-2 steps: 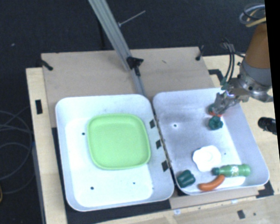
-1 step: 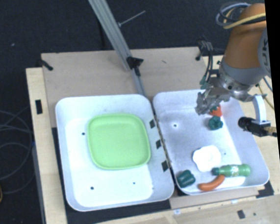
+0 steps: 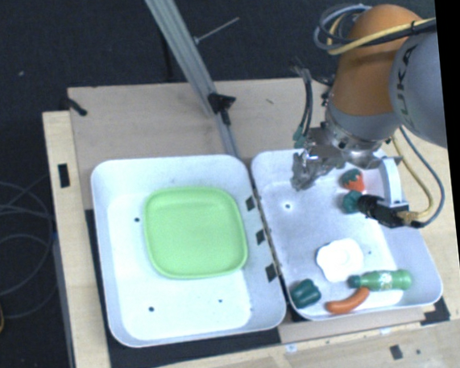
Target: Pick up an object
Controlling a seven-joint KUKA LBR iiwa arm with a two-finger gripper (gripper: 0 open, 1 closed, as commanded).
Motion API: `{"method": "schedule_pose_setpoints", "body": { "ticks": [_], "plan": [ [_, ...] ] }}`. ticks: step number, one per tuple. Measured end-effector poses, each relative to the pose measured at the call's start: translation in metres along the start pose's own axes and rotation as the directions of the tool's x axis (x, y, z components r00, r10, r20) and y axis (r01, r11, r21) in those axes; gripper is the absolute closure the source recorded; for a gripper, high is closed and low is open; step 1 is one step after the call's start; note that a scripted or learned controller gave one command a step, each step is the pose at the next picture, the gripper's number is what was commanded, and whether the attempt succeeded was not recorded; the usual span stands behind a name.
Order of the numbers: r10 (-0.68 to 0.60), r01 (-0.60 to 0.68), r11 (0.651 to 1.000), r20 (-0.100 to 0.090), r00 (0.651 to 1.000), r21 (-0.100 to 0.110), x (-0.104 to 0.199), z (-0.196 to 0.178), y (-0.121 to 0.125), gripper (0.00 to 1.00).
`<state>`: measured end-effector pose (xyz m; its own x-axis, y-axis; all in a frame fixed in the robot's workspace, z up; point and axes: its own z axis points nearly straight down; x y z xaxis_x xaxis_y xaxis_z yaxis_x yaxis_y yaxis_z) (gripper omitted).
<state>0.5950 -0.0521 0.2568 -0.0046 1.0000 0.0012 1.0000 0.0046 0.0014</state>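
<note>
Over the right bin [image 3: 281,214] hangs the gripper [image 3: 304,176] — finger state can't be told. Approach step, seemingly; next it must descend onto something, perhaps the white lump [image 3: 338,259].

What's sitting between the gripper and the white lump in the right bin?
Nothing: in the camera view the stretch from the gripper down to the white lump is bare floor of the right bin.

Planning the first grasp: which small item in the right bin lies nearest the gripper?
The orange piece, just right of the gripper. The teal piece sits lower; the others lie along the bin's near edge.
</note>
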Motion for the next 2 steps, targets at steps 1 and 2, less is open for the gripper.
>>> {"method": "schedule_pose_setpoints", "body": {
  "ticks": [1, 2],
  "plan": [
    [0.001, -0.001, 1.0, 0.001, 1.0, 0.001, 0.052, 0.012, -0.002, 1.0],
    [0.001, -0.001, 1.0, 0.001, 1.0, 0.001, 0.106, 0.021, -0.004, 1.0]
  ]
}}
